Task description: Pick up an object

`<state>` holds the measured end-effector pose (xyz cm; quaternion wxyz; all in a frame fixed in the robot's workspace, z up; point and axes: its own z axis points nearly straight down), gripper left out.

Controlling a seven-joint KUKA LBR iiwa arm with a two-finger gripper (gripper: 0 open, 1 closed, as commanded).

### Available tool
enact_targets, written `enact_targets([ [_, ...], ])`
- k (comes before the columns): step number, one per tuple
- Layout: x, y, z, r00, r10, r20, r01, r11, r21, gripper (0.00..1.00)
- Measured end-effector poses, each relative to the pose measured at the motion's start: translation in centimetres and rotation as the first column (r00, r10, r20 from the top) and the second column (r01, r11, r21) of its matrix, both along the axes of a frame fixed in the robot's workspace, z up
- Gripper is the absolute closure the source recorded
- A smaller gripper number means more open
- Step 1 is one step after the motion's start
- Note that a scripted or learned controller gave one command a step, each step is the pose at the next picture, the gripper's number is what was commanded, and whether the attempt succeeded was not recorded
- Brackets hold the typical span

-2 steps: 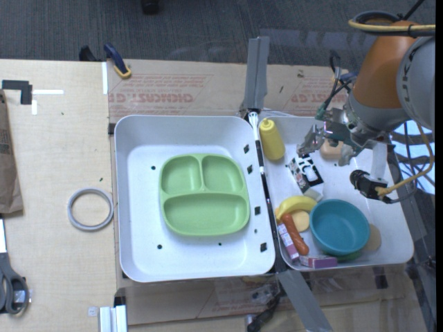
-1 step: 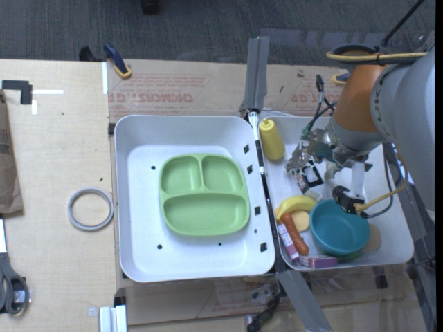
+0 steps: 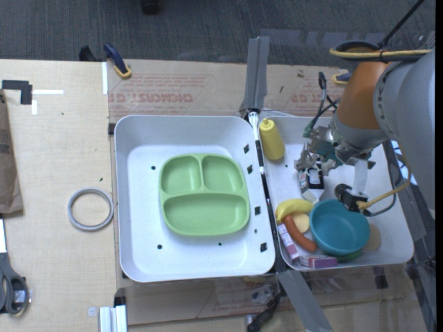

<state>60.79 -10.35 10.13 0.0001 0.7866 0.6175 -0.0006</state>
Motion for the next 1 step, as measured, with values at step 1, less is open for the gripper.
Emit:
enact_targets([
  [1, -0.44, 2.40, 17.68, 0.976, 0.216, -0.001, -0.216, 0.976, 0.000, 1.00],
])
